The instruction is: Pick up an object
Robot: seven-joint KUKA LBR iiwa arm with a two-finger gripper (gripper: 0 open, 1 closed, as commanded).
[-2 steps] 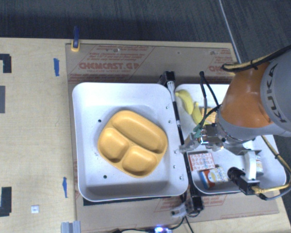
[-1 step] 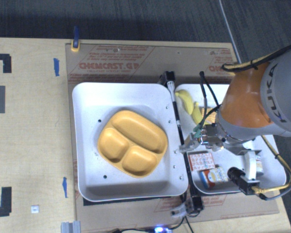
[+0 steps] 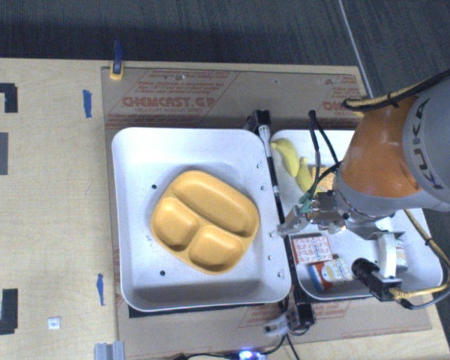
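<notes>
My gripper (image 3: pixel 309 217) hangs over the left part of the right bin (image 3: pixel 435 276), under the grey arm with its orange band. Just below it lies a red and white carton (image 3: pixel 312 249). Closer to the front, a small orange, white and blue pack (image 3: pixel 327 274) rests against the carton. A yellow banana (image 3: pixel 292 162) lies at the back of the same bin, partly behind the arm's cables. The arm hides the rest of that bin. I see nothing held.
The left bin (image 3: pixel 135 201) holds a large yellow divided plate (image 3: pixel 204 220) near its middle. Both bins sit on a cardboard sheet (image 3: pixel 210 88) on the pale bench, with the rim between them just left of the gripper.
</notes>
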